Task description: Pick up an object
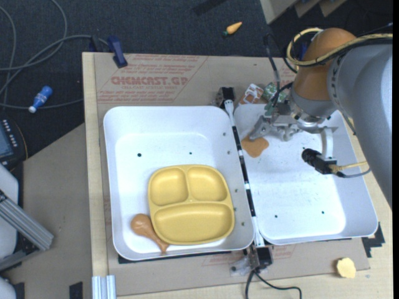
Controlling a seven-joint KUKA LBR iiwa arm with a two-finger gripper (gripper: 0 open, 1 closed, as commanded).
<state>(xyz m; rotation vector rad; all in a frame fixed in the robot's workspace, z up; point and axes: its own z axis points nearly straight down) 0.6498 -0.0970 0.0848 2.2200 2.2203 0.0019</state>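
Reaching in from the right, the grey arm [365, 86], with its orange band [324, 48] bent over the far end of the right bin [312, 210]. Lying side by side on the cardboard-covered bench [162, 80], both white bins, the left bin [124, 136] touching the right one along a shared edge.

Filling much of the left bin's near half, a yellow divided plate [190, 203], flat and right way up, with two small compartments on the far side and one wide compartment on the near side. Tucked against the plate's near-left corner, an orange toy drumstick [147, 229]: long axis slanting, with the fat end to the far left, the thin end pointing near-right and slipping along the plate's rim.

Hanging low in the right bin's far-left corner, the gripper [291, 141], with the fingers [259, 131] spread wide apart and nothing caught between them. Just beneath the left fingertip, close to the bin's dividing edge, a small flat brown-orange piece [255, 146]; roundish, slightly wider than deep, too blob-like to tell which way it points. Whether touching the fingertip or merely beside it, impossible to tell.

Resting on the bench beyond the right bin, a crumpled wrapper [254, 94]. Sitting near the bench's front-right corner, a yellow lump [345, 267].
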